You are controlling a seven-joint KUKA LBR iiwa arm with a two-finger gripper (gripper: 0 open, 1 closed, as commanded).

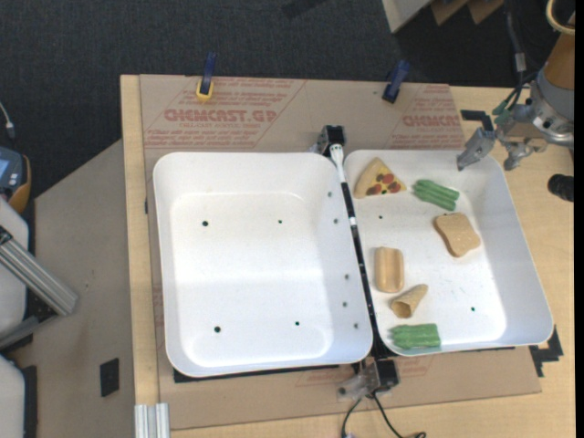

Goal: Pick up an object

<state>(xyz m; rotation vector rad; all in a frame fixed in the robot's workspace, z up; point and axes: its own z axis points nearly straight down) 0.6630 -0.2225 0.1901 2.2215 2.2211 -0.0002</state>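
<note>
We see six small food-shaped objects, and all of them lie in the right bin [511,245]. Near its upper left corner there is a pizza slice [378,180], tan with red spots on it. Just to the right of it lies a green ridged piece [435,193], like a vegetable. Below that one is a light brown piece that looks like bread [457,234]. Toward the middle of the bin lies a pale tan rounded piece [390,268], standing lengthwise, and just under it a small cone-shaped piece [409,300] of similar colour. At the lower edge of the bin lies a second green piece [417,337]. The objects are apart from each other; only the rounded piece and the cone are close.

The tool [495,151] is above the upper right corner of the right bin. Its two fingers are spread apart and there is nothing between them. It touches none of the objects.

The left bin [182,272] is white, with small dark dots on its floor. Both bins rest on a brown cardboard sheet [274,108] with red printed letters, and the sheet is fixed with two blue clamps [208,76] at its far edge. The cardboard lies on a pale wooden counter [557,245]. Around it the floor [73,53] is dark grey.
</note>
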